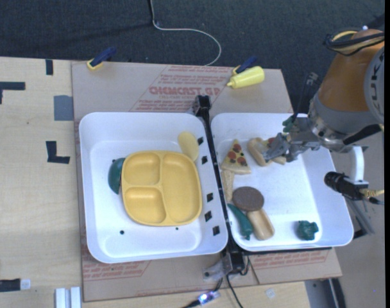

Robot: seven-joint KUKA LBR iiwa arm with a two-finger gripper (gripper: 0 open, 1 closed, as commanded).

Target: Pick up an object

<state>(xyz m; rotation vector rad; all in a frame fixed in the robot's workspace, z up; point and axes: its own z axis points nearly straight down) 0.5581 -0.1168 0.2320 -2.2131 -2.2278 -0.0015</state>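
Reaching in from the right, the grey arm with its orange band (pixel 355 76) brings the end effector (pixel 276 147) low over the upper part of the right bin (pixel 323 197), where it meets a small tan toy food piece (pixel 258 151) lying near the bin's upper middle. Whether that piece is clamped or merely touched cannot be told at this scale, so the end effector's state stays undetermined. The tan piece appears to lie with its long axis running roughly left to right, its left end pointing toward the pizza slice toy (pixel 235 158) just beside it; the outline is partly hidden by the tool. A sound grasp would, by judgement, close across the short width of the piece, centred along its length, and lift straight up so that the neighbouring slice is not dragged. Lower in the same bin lie a brown disc (pixel 248 198), touching a tan cylinder (pixel 262 224) and a teal object (pixel 240 218), with a small teal lump (pixel 306 229) well apart toward the lower right corner. The left bin (pixel 95 191) holds a yellow divided plate (pixel 161 188), a teal object (pixel 115 174) at its left edge and a pale yellow banana-like piece (pixel 188 145) at its upper right. Both bins rest on cardboard (pixel 137 92) on the tabletop (pixel 28 172), fixed by yellow clamps (pixel 247 77).
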